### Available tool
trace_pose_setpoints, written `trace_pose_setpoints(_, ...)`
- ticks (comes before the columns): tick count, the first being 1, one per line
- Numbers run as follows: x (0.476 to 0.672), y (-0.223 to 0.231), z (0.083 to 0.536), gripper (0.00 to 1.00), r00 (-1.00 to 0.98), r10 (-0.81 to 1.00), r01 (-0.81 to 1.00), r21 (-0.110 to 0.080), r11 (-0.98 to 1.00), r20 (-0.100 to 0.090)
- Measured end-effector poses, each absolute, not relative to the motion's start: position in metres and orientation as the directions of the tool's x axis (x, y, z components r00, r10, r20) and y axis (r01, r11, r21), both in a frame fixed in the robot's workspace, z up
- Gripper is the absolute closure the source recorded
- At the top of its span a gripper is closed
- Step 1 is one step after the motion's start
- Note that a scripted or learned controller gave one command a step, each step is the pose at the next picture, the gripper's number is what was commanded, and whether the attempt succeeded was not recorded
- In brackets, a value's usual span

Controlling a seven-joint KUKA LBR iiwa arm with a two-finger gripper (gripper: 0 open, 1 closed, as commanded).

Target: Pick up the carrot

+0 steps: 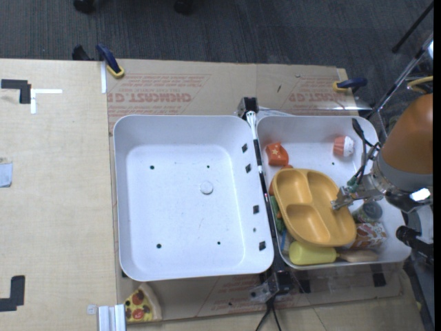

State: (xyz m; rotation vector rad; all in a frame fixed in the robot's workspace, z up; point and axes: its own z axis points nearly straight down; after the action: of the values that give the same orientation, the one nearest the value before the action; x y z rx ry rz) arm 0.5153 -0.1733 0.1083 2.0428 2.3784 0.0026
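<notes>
A small orange-red piece (276, 154), which looks like the carrot, lies near the back left corner of the right bin (310, 124). My gripper (346, 199) hangs low over the right edge of a yellow divided plate (308, 207), well to the right of and nearer than the orange piece. Nothing can be seen held in the gripper. The grey arm with its orange band (412, 143) comes in from the right.
The right bin also holds a pink-and-white item (342, 145) at the back, a yellow-green block (311, 254) and a red patterned item (373, 234) at the front. The left bin (138, 205) holds a small white disc (207, 188). A toy pizza slice (140, 306) lies outside.
</notes>
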Motion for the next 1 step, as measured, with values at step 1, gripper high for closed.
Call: trace_pose_setpoints(1, 0.5702, -0.1087, 0.0955, 0.00, -0.135, 0.991, 0.991, 0.009, 0.135, -0.011)
